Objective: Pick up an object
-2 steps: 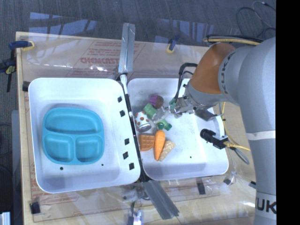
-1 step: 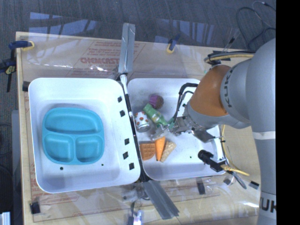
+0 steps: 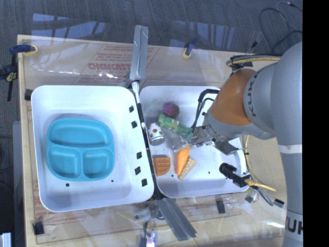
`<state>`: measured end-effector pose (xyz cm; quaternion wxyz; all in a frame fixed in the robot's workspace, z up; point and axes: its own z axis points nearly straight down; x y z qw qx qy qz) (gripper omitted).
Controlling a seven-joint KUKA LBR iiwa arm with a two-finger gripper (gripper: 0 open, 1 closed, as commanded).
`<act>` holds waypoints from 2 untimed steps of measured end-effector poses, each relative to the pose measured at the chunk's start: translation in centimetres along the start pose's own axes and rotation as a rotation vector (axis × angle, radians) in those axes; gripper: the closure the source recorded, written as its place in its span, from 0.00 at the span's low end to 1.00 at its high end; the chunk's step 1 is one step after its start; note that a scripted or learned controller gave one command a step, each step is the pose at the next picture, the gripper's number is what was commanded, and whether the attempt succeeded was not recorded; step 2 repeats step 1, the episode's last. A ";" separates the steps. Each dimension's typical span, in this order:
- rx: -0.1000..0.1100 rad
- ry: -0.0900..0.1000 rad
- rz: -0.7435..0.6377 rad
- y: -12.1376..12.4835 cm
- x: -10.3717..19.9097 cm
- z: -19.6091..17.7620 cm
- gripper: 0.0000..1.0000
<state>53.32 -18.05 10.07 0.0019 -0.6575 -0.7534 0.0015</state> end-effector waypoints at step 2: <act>-0.005 -0.001 0.087 0.4 1.5 -14.7 1.00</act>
